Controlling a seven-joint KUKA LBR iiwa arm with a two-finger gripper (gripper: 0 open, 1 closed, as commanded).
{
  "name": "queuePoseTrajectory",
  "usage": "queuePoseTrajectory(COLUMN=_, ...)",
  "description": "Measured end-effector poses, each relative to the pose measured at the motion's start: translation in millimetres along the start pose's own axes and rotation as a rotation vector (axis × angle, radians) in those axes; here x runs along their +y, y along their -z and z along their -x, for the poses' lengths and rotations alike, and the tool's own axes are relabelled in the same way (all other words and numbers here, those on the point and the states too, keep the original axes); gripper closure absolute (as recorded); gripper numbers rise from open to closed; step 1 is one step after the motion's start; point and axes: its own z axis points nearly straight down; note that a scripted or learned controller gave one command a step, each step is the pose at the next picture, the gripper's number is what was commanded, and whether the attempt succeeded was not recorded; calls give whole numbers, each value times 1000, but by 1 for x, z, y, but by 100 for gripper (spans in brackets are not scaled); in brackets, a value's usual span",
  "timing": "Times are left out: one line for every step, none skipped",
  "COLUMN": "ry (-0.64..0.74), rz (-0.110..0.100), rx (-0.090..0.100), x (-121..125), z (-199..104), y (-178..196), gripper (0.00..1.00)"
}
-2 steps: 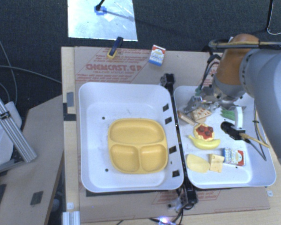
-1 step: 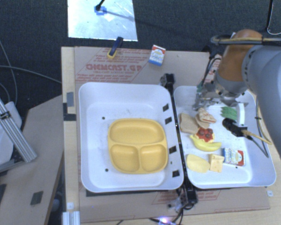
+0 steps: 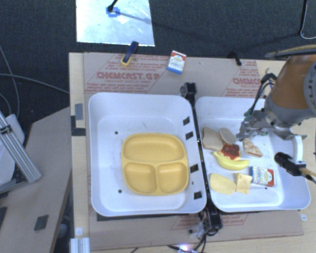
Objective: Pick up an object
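Food pieces lie clustered in the right bin [image 3: 289, 196], and we count them from the divider outward: a tan bread slice [image 3: 212, 138] touching a smaller beige round piece [image 3: 227, 136]; a red lump [image 3: 231, 151] sitting on a curved yellow banana [image 3: 231, 163]; a pizza wedge [image 3: 252, 149] with a pale crust just right of it; two yellow cheese pieces [image 3: 221, 184] at the front; a small white carton [image 3: 263, 176] with red and blue print beside them. We see the gripper [image 3: 248, 130] low over the bin, just above the pizza wedge; we cannot tell how its jaws stand or whether anything is between them. The left bin [image 3: 102, 141] holds a yellow compartment tray [image 3: 155, 163].
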Motion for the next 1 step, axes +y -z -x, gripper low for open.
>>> queuePoseTrajectory(ry=2, rz=5, rx=-1, x=-43, z=8, y=77, gripper=100)
